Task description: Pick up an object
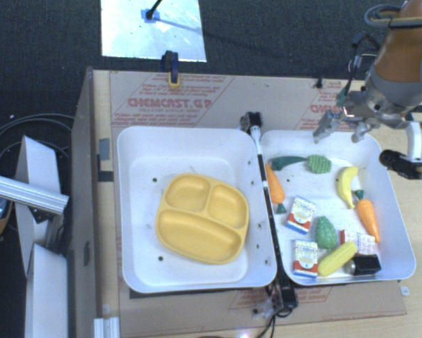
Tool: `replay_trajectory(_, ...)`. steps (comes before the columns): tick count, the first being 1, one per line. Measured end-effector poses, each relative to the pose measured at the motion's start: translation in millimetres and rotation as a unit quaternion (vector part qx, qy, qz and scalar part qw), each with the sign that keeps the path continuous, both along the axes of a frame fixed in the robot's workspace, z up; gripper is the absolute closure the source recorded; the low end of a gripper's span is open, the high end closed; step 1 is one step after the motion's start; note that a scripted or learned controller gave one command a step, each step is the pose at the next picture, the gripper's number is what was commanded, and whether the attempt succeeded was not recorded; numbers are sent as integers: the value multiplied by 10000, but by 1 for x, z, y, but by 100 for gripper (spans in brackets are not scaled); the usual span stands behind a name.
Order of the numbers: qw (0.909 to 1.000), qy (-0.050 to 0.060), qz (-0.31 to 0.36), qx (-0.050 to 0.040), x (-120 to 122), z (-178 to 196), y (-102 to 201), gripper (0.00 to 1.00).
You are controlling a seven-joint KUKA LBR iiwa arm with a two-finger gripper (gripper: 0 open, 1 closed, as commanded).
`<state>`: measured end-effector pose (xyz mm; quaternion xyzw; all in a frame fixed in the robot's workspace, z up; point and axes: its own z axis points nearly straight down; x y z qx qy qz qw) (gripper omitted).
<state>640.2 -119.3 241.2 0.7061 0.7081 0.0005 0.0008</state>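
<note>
Nearest the lens, the bench's [196, 90] front edge is carrying both bins. Going from the left, the left bin [137, 189] is holding a yellow divided plate [202, 217]. The right bin [397, 259] is crowding my candidates together — a carrot [274, 183], small cartons [301, 214], corn [336, 258], a banana [346, 185]. I am hovering my tool [344, 127] over that bin's far rim, fingers spread and holding nothing. Trouble I am expecting: pieces lying so close that a finger lands on a neighbour — or clips the rim.
</note>
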Motion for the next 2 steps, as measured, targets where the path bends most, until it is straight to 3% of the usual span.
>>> replay_trajectory(1, 10000, 43, -31, 2, -32, -82, -42, 0)
replay_trajectory(2, 10000, 20, -25, -6, -31, -153, -90, 0)
